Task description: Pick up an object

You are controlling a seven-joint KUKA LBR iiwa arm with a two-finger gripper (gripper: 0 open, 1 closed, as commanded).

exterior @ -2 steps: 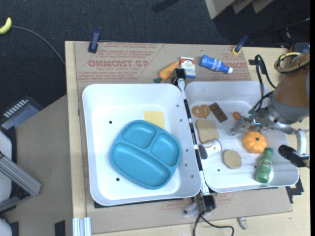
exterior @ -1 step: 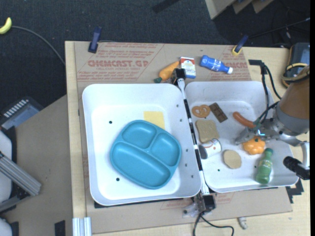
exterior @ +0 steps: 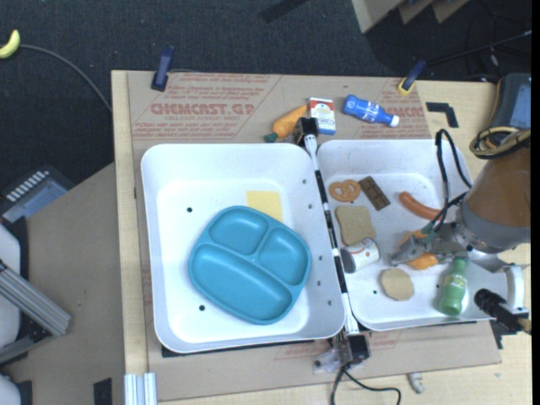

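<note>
A bench is holding two shallow white bins side by side, seen from above at a slant. The left bin (exterior: 160, 226) is holding a blue divided plate (exterior: 249, 262) and, just behind it, a yellow square card (exterior: 265, 201) partly tucked under the plate's far edge.

The right bin (exterior: 396, 152) is holding several small things. A pretzel (exterior: 344, 191) is lying near the far left corner, with a dark brown bar (exterior: 374, 192) just beside it. A tan slice of bread (exterior: 355, 224) is lying below them, and a small white cup (exterior: 364, 254) is lying on its side just in front of the bread. A round beige cookie (exterior: 396, 284) is sitting near the front wall. A green bottle (exterior: 453, 286) is standing near the front right corner. An orange sausage (exterior: 418, 204) is lying toward the right side.

The grey arm (exterior: 499, 205) is reaching in from the right. Its gripper (exterior: 419, 249) is hanging low over the middle of the right bin, just above a small orange piece (exterior: 423, 261), between the cookie and the sausage. Whether its fingers are spread or pressed together is not clear.

Beyond the bins, a carrot (exterior: 289, 121), a small red and white carton (exterior: 321, 115) and a blue bottle (exterior: 369, 110) are lying on the cardboard sheet (exterior: 202, 108).
</note>
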